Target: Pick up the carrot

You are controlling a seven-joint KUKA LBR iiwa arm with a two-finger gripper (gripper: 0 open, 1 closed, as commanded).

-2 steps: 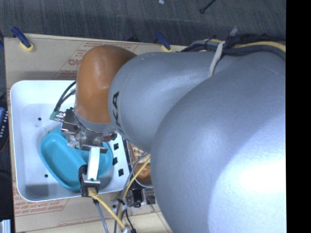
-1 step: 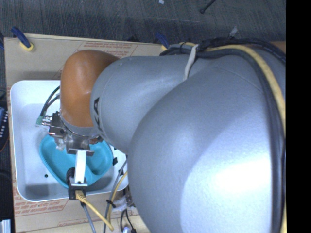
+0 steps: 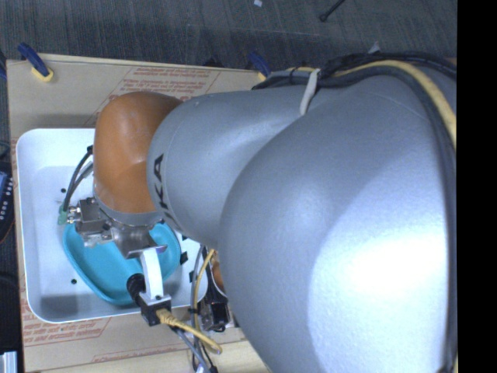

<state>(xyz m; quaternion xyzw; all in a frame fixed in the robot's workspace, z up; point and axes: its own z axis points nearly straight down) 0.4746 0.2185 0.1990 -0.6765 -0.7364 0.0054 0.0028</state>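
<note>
My gripper hangs low over the left white bin, below the orange band of the wrist. It sits right above a blue bowl-like object lying in that bin. A small orange patch shows at the bin's right rim beside the arm; it may be the carrot, but most of it is hidden. The big grey arm body covers the middle and right of the view.
Cables and a white bracket hang from the wrist near the bin's front rim. Brown cardboard lines the bench behind the bin. The right bin is hidden behind the arm.
</note>
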